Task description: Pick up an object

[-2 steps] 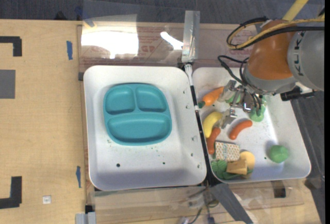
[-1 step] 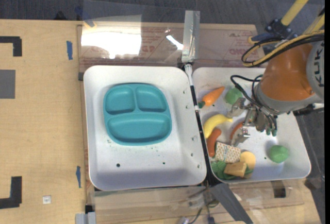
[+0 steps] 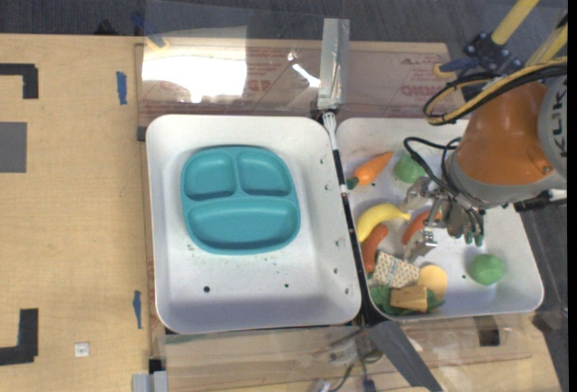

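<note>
My gripper is low in the right bin, near its middle, below the orange band of the arm. A small red-orange piece lies right at the gripper's tip; whether it is gripped is unclear. Just left of the gripper rests a yellow banana, with an orange-red piece below it. A carrot and a green item are at the bin's far left. To the gripper's right sits a green ball.
At the right bin's near edge are a patterned cracker, a yellow ball, a tan block and green leaf. The left bin holds a teal divided plate. A raised divider separates the bins.
</note>
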